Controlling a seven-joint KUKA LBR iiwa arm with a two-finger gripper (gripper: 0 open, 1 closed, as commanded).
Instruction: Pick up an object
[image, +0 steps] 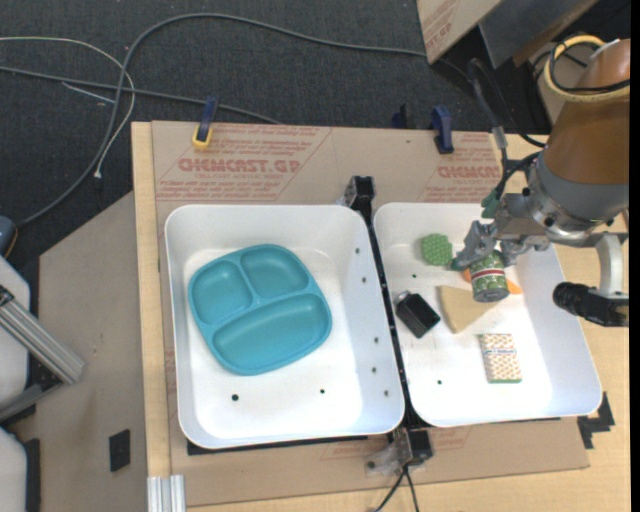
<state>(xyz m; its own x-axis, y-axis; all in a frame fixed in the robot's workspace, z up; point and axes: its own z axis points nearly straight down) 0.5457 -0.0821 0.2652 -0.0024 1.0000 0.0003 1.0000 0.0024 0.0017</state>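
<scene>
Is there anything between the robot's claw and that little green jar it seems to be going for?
Nothing visible stands between them. The gripper is right over the green jar in the right bin. The tan wedge lies just beside the jar, not over it.

A dark grey carpeted floor (70, 130) surrounds the bench. Thin pale cables (120, 75) loop loosely across it at the upper left. The bench top is a flat brown cardboard sheet (250, 160) with faded red lettering, held at its far edge by 2 blue clamps (207, 120). A silver aluminium extrusion bar (35, 335) slants in at the left edge. A brown cardboard box (450, 22) sits at the top right. Light is even, with soft shadows.
</scene>
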